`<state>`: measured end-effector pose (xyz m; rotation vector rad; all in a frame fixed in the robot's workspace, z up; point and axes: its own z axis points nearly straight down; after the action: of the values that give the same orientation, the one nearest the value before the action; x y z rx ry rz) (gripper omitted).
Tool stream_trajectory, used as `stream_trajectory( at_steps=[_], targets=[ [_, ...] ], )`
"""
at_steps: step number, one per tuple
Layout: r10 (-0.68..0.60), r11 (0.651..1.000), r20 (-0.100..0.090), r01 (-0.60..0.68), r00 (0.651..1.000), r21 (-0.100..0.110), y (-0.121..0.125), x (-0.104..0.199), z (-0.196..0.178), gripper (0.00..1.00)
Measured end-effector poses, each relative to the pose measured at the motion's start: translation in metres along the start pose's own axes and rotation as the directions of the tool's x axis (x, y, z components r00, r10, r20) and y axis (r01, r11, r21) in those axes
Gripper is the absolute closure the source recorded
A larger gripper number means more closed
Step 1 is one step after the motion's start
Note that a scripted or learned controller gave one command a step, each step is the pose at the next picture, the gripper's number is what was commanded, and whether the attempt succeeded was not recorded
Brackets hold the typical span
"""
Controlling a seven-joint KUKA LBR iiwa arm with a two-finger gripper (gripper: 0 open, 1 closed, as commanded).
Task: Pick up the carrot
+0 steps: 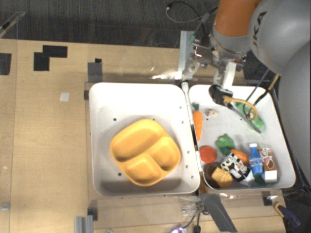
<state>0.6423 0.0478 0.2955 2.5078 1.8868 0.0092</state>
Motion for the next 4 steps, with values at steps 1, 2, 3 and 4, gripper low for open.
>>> stream_trajectory(
  at_steps=[1, 2, 3, 4],
  targets=[
    [-0.076, 0.997, 0.000, 0.076, 0.997, 0.001, 0.007, 0.073, -0.027, 0.00],
    [-0.140, 0.990, 0.000, 0.140, 0.990, 0.004, -0.039, 0.115, 0.048, 0.00],
    [-0.354, 0.935, -0.002, 0.354, 0.935, -0.001, -0.024, 0.169, -0.072, 0.00],
    [-0.504, 0.864, -0.001, 0.504, 0.864, -0.002, -0.016, 0.119, -0.142, 0.00]
  ],
)
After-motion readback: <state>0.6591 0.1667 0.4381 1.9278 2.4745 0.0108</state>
